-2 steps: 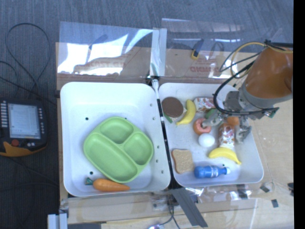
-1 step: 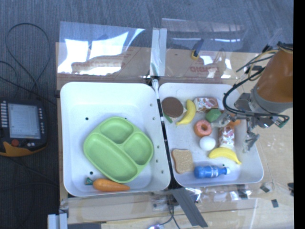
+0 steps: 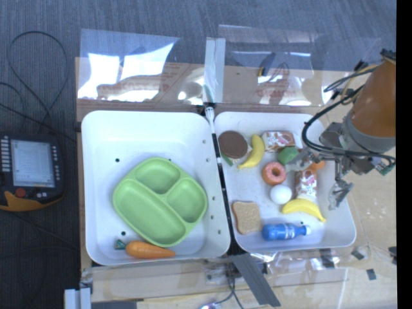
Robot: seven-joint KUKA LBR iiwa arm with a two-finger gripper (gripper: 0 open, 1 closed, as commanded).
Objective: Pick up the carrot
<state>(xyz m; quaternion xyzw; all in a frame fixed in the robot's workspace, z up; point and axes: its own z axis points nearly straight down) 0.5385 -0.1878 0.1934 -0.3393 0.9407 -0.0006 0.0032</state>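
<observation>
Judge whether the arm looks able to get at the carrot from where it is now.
Probably yes: the carrot lies uncovered in the left bin beside the green plate; the hand must cross from the right bin.

Robotics lab setting. Industrial arm (image 3: pixel 376 108) with orange band and loose black cables (image 3: pixel 322 118) over bench (image 3: pixel 360 262). Teach pendant (image 3: pixel 29 169) with screen lying on grey carpet floor (image 3: pixel 193 5), cord looping away. Two white bins (image 3: pixel 103 127) holding toy plastic food. Clear shields taped behind bins.
</observation>
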